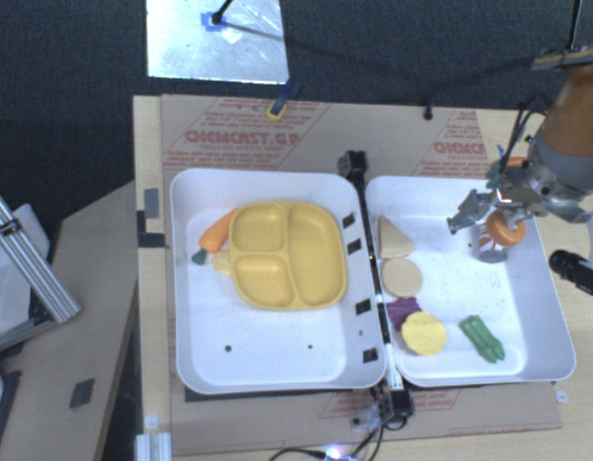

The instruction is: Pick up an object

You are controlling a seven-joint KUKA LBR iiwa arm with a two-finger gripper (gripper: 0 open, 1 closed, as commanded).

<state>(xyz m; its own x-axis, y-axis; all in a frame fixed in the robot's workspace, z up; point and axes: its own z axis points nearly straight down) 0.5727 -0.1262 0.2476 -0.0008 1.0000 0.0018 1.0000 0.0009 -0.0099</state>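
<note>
How far the jaws stand apart cannot be told from here; the two-finger gripper (486, 221) on the grey arm with the orange band (573, 133) hangs over the right-hand shallow white bin (541, 296), out toward two o'clock of it. Right against the gripper, on its five o'clock side, sits a small round orange-topped object with a silvery base (500, 238); whether it is gripped or merely beside the gripper I cannot tell.

In the same bin, a pale beige wedge (394, 238) lies at ten o'clock, with a beige round disc (402, 278) just below it. A purple leafy piece (403, 309) touches a yellow round piece (424, 334) at seven o'clock, and a green ridged pod (482, 338) lies near five o'clock.

The left-hand white bin (267, 363) holds a yellow three-part plastic plate (283, 255), with an orange toy carrot (216, 230) tucked at its nine o'clock edge.
</note>
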